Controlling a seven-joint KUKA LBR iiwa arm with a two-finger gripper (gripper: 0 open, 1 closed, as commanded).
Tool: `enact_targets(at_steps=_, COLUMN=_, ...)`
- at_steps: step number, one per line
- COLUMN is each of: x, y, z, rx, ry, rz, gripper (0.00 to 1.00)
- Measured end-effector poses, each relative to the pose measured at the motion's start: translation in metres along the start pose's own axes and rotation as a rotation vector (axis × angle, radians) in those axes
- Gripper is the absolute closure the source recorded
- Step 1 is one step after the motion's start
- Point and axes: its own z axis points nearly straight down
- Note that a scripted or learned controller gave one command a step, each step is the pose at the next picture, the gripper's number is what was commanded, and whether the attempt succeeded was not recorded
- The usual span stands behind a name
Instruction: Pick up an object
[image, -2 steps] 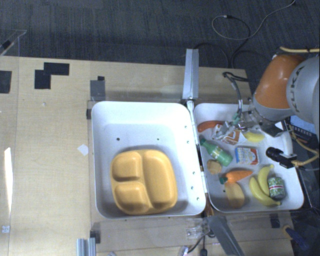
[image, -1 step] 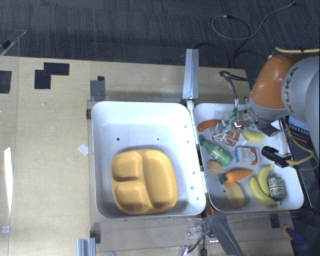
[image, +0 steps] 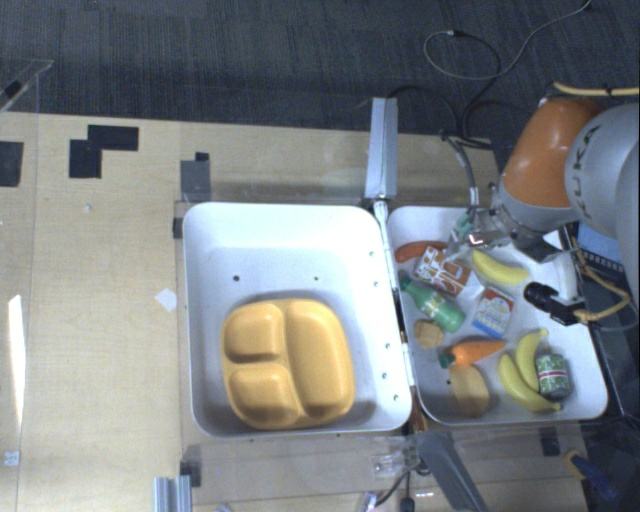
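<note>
- Hovering over the far end of the right bin (image: 598, 400), the hand (image: 478, 232) sits just above the small carton (image: 441, 270) and a banana (image: 498, 268); whether it is apart or together cannot be told.
- Candidate objects lie loosely piled in this bin: a green bottle (image: 436, 307), a carrot (image: 477, 351), a can (image: 551, 374).
- The left bin (image: 280, 225) holds a yellow compartment tray (image: 287, 362), smooth, rounded, apparently moulded plastic.
- Judgement: the crowded far end favours a vertical approach.

Two white bins (image: 200, 300); one yellow tray (image: 287, 362); two bananas (image: 498, 268); one carrot (image: 478, 351); one green bottle (image: 434, 306).
</note>
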Motion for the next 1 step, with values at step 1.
enact_targets(at_steps=1, x=0.0637, y=-0.0321, z=-0.1363, rx=0.054, ry=0.014, rz=0.111, gripper=1.0)
